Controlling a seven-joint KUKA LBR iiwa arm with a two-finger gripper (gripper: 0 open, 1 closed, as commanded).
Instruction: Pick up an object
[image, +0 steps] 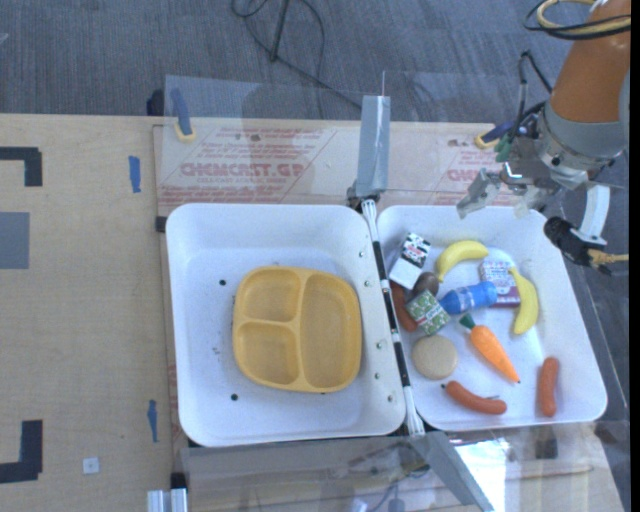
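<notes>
My gripper (500, 203) hangs open over the far edge of the right bin (585, 345), with nothing between its fingers. Below it in that bin lie a yellow banana (462, 252), a pink packet (497, 272), a blue bottle (468, 298), an orange carrot (492, 352), a white-and-black carton (410, 258), a green box (428, 312), a round tan bun (435, 357) and two red sausages (475, 398) (547, 385). The gripper is above and clear of all of them.
The left bin (200, 260) holds a yellow divided tray (298, 328). A grey upright post (374, 145) stands at the far end of the ridge between the bins. Cables trail beside the arm at the right.
</notes>
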